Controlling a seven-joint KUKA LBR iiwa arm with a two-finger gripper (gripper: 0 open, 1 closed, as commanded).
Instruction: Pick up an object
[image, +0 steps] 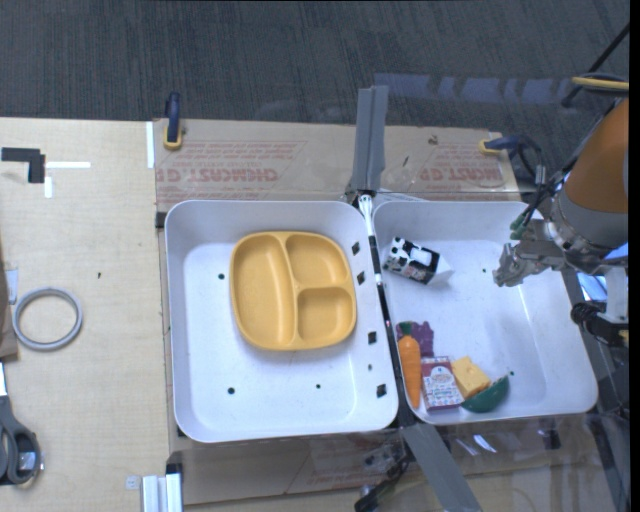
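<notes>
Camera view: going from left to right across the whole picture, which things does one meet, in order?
Scissors → grey ring → yellow divided plate in the left bin → black-and-white toy in the right bin → tool.

Black-and-white toy cow (412, 262) lies tilted in right bin (530, 335); carrot (409, 366) upright nearby.

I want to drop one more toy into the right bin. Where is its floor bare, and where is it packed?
The right bin is bare across its middle, between the black-and-white toy and the far wall below the gripper. Its near-left corner is packed: carrot, red packet, cheese wedge and a green piece.
</notes>
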